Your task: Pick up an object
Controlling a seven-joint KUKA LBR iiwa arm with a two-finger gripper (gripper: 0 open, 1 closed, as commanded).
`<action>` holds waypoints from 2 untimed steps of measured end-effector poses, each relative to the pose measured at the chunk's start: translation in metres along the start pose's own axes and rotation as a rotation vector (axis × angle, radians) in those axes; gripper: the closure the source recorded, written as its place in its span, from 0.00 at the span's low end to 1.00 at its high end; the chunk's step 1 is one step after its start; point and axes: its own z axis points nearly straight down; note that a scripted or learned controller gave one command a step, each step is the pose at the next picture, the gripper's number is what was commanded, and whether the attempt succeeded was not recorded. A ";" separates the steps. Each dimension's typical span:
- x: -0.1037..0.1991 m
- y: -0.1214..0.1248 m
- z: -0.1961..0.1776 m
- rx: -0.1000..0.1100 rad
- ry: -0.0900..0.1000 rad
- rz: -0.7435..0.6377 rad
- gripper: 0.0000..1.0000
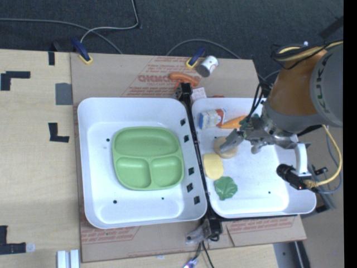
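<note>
Gripper [230,145]: hovering in the right bin [290,205]; jaws' spread, cannot tell.
Targets: yellow piece [212,165] just below it, green piece [225,187] nearby.
Advice: centering over one piece before closing.

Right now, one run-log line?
arm: over right bin | hand: low by yellow piece | grasp: unconfirmed | green tray: left bin

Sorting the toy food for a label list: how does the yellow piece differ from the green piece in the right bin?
The yellow piece is pale, smooth and rounded; the green piece is dark green with a lumpy, uneven outline. The yellow piece lies nearer the gripper, the green piece nearer the bin's front edge. Both are small and rest loose on the right bin floor, close to its left wall.
</note>
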 end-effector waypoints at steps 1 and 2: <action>-0.001 0.067 0.100 -0.013 -0.004 0.000 0.00; -0.005 0.108 0.105 -0.004 -0.002 -0.001 0.00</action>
